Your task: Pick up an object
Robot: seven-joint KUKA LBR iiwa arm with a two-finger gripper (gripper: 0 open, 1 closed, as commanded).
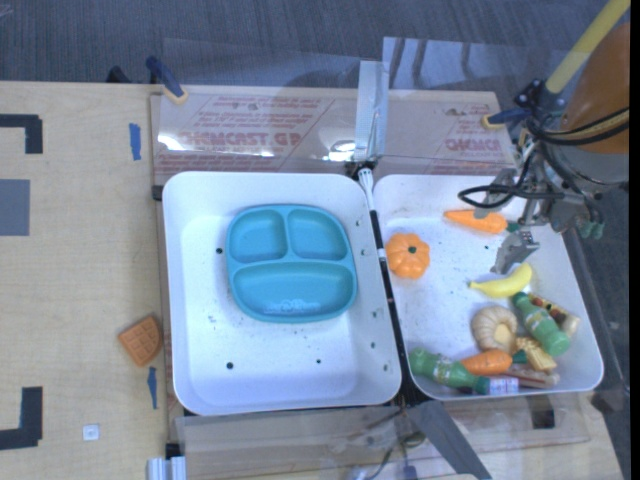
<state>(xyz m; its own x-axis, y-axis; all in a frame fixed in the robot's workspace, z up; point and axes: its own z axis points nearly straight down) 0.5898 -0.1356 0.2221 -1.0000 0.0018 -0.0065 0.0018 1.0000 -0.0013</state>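
Note:
My gripper [512, 253] hangs over the right bin [440, 298], near its right side. Its tip is just above the upper end of a yellow banana [503, 284]. An orange carrot [476, 221] lies to its upper left. A small orange pumpkin [408, 255] sits near the bin's left wall. Below the banana lie a beige garlic bulb [492, 323], a green bottle [541, 325], a second carrot [487, 362] and another green bottle [438, 368]. I see nothing held at the gripper's tip.
The left bin [200, 348] holds a blue divided plate [291, 262]. A brown waffle-like piece [141, 339] lies on the wooden bench left of the bins. Cables and the arm [590, 88] crowd the upper right corner.

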